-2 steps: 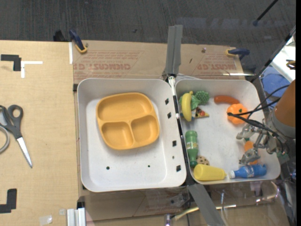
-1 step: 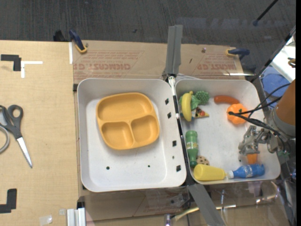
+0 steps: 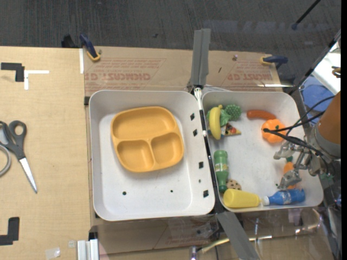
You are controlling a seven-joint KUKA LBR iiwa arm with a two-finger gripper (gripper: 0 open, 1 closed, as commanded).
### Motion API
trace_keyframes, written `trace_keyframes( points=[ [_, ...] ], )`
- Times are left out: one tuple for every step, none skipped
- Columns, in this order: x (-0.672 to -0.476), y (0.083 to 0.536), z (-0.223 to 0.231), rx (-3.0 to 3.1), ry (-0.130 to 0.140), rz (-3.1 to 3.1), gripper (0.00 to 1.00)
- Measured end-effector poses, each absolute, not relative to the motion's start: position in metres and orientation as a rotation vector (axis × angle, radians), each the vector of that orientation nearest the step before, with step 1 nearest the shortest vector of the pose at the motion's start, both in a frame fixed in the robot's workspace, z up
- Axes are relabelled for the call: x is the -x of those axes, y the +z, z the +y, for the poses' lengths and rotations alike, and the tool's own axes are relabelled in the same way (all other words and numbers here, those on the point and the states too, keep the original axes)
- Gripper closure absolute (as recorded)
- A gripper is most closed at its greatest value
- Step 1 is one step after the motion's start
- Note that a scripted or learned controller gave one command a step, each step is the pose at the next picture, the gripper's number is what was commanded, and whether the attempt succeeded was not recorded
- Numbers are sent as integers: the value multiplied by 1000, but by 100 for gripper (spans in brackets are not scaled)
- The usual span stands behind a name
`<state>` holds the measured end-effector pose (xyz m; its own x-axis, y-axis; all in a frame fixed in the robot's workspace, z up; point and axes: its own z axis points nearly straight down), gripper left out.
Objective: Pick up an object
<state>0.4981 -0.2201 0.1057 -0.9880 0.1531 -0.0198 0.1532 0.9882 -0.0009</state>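
Tabletop (image 3: 43, 140): light wood, left of the bins.
Scissors (image 3: 19, 150): grey handles, flat on tabletop at far left, blades pointing down-right.
Cardboard (image 3: 141, 72): brown sheet with printed lettering, lying behind both bins.
Clamps (image 3: 89, 46): blue and yellow, one at each top corner of the cardboard.
Tape marks (image 3: 16, 72): black, on tabletop at upper left and lower left.

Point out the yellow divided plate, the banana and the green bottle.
yellow divided plate (image 3: 147, 138): camera view, on the ridge between its compartments.
banana (image 3: 215, 121): camera view, middle of the peel.
green bottle (image 3: 220, 168): camera view, middle of the body.
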Motion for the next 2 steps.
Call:
trace_keyframes(
  points=[
    [-489, 102, -223, -407, -10, 3078, 0],
    [-488, 109, -222, -402, -7, 3088, 100]
  ],
)
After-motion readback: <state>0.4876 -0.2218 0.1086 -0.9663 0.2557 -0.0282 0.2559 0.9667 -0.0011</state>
